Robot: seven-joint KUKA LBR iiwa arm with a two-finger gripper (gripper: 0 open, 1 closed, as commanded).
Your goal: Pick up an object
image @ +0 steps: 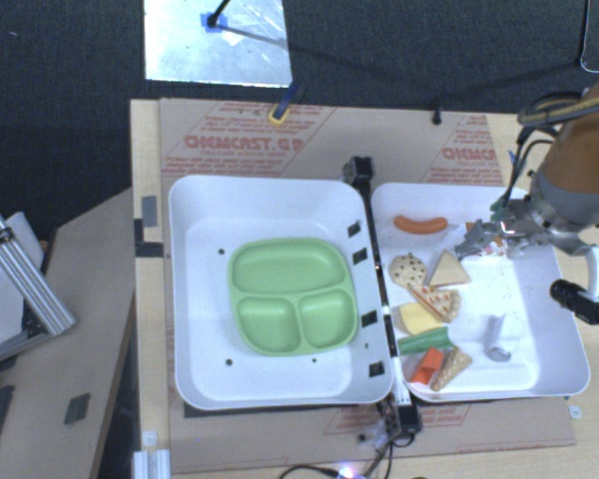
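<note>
Two shallow white bins sit side by side on a tabletop (150, 297) covered with printed cardboard. The left bin (195, 208) holds a pale green divided plate (290, 292) with three compartments, lying flat near the bin's middle. The right bin (569, 367) holds a scatter of toy food. At about twelve o'clock in that bin lies an orange-red sausage (420, 225), on its side. Toward nine o'clock sits a round chocolate-chip cookie (407, 268), and just beside it a tan triangular wedge (448, 269). Below those, a pizza slice (438, 301) overlaps a yellow cheese piece (416, 318). Toward seven o'clock lie a green vegetable (423, 340), an orange carrot-like piece (425, 365) and a tan cracker-like piece (452, 367), close together near the bin's corner. A small grey cylinder (496, 338) lies apart from the rest, toward five o'clock. The grey arm (577, 173) with its orange band comes in from three o'clock, and its pincer (485, 239) hangs low over the upper part of the right bin, at about one o'clock, just right of the sausage and above the tan wedge. How wide its tips stand is too small and cluttered to make out, and I cannot tell whether anything sits between them.
</note>
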